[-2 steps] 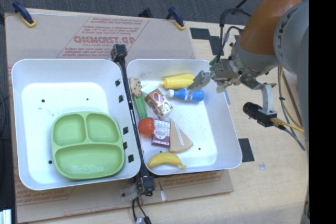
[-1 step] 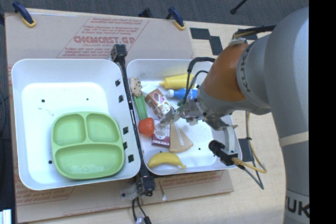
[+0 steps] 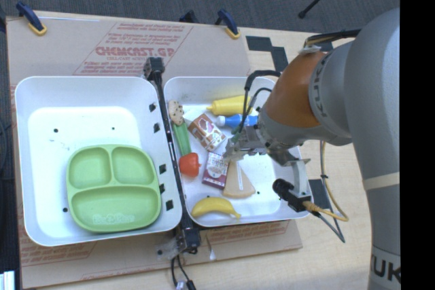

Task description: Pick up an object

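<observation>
White right bin (image 3: 268, 210) full of toy food, yellow banana (image 3: 215, 208) near its front, grey arm's jaws low over the pile, grip too hidden to tell, green plate (image 3: 113, 188) in left bin (image 3: 41, 105)

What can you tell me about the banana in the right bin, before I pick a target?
The banana is a small yellow curved piece, glossy like plastic toy food, with darker tips. It lies flat on the floor of the right bin, near the front wall at the left corner, ends curving toward the front. It looks whole. The pale wedge lies just behind it, close or barely touching; I cannot tell which. The gripper is farther back, apart from it.
</observation>
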Available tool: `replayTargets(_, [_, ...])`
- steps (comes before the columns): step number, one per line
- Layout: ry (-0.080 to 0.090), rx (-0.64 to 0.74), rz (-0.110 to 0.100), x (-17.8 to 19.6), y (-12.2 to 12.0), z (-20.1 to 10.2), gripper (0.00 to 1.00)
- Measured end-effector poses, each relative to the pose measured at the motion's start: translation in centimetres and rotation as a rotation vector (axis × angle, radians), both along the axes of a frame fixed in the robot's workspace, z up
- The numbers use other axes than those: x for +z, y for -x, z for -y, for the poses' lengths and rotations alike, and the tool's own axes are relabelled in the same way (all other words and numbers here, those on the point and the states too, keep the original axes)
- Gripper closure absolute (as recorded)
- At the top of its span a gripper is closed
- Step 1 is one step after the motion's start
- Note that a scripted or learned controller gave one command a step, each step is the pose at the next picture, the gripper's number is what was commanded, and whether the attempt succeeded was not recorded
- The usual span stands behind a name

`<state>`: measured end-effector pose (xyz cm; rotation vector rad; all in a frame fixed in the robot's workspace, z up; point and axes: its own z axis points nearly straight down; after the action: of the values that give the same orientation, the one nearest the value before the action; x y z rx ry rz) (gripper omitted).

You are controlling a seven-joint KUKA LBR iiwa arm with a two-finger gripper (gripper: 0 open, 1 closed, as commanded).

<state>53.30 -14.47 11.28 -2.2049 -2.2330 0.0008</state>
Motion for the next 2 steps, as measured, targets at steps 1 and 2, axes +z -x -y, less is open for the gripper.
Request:
replayTargets(1, [0.000, 0.001, 0.000, 0.0, 0.0, 0.0, 0.00])
replayTargets(2, [0.001, 0.005, -0.001, 1.0, -0.1, 0.0, 1.00])
